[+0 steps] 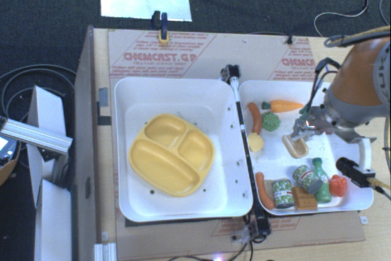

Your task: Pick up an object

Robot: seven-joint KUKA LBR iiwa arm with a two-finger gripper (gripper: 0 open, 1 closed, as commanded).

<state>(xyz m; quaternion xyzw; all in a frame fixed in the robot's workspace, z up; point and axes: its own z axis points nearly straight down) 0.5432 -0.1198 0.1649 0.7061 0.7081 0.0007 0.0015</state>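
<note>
The right bin [317,207] holds several toy foods: an orange carrot [285,106], a green broccoli [270,121], a red sausage [255,117], a yellow lemon-like piece [256,143], a tan scoop-shaped piece [295,146], two green cans [282,192] [305,176], a green bottle [321,182], a brown block [303,199], a red pepper [338,186] and another sausage [264,189]. My gripper [301,129] hangs just above the tan piece, at the end of the grey and orange arm [363,79].
The left bin [128,101] holds a yellow divided plate [171,154]. A black clamp [233,74] sits on the divider between the bins. White boxes [43,131] and cables lie to the left of the bench.
</note>
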